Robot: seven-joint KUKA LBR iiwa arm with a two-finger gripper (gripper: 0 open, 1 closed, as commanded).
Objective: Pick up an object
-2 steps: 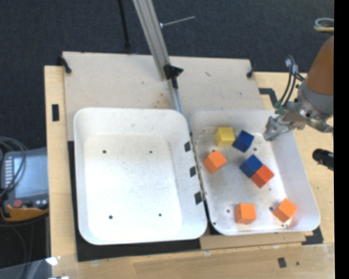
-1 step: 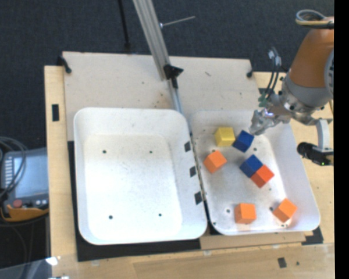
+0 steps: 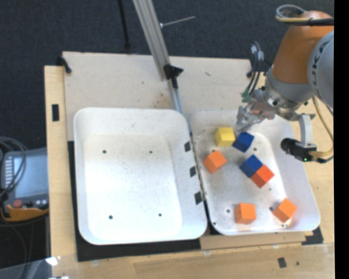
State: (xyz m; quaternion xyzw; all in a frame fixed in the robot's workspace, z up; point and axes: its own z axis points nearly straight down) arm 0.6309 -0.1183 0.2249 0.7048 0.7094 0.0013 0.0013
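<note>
The right bin (image 3: 299, 185) holds several cubes. A yellow cube (image 3: 224, 136) and a blue cube (image 3: 243, 141) lie side by side near its far edge. An orange cube (image 3: 215, 161) lies at mid-left, and a second blue cube (image 3: 250, 165) touches a red-orange cube (image 3: 262, 175) in the middle. Two more orange cubes (image 3: 245, 213) (image 3: 285, 210) sit near the front edge. My gripper (image 3: 244, 122) hangs over the bin's far edge, just above and between the yellow cube and the first blue cube. No cube is seen in its grasp.
The left bin (image 3: 81, 127) stands beside the right one, their rims meeting at the centre. A slanted aluminium post (image 3: 153, 34) rises behind the bins. A grey device with cables (image 3: 20, 179) sits off the bench's left side.
</note>
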